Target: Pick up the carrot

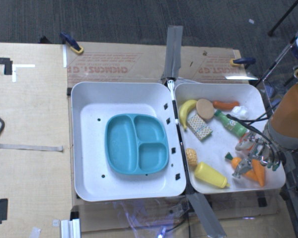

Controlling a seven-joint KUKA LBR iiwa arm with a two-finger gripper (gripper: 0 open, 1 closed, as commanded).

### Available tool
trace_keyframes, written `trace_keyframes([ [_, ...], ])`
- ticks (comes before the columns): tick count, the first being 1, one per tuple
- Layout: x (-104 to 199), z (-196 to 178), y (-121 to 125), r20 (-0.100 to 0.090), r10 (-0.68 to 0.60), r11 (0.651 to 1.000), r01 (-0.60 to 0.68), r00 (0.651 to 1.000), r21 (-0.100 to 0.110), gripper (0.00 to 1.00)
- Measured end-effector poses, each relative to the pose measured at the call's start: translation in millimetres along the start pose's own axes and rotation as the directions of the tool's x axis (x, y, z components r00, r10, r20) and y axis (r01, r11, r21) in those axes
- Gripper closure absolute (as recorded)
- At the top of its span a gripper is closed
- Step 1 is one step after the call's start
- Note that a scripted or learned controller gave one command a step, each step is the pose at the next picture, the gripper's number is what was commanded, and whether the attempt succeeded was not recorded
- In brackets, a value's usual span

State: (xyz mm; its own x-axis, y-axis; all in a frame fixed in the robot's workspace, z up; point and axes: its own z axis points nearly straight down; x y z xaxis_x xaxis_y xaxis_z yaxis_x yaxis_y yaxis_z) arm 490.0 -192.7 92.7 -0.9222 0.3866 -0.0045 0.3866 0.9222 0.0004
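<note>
hovering: metal two-finger gripper (249,163) low over right shallow white bin (268,114)
claw: cannot tell whether spread or pinching
carrot: orange plastic carrot (259,172) at gripper's tip, front right corner
</note>
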Motion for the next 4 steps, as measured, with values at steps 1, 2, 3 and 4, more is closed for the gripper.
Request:
trace_keyframes([
  [1,8,0,-6,0.001,-0.096,0.995,0.096,0.995,0.0,0.0],
  [2,5,-10,-5,0.007,-0.099,0.995,0.099,0.995,0.001,1.0],
  [3,3,-20,-4,0.012,-0.101,0.995,0.101,0.995,0.001,1.0],
  [4,2,1,-15,-0.003,-0.347,0.938,0.347,0.938,-0.012,1.0],
])
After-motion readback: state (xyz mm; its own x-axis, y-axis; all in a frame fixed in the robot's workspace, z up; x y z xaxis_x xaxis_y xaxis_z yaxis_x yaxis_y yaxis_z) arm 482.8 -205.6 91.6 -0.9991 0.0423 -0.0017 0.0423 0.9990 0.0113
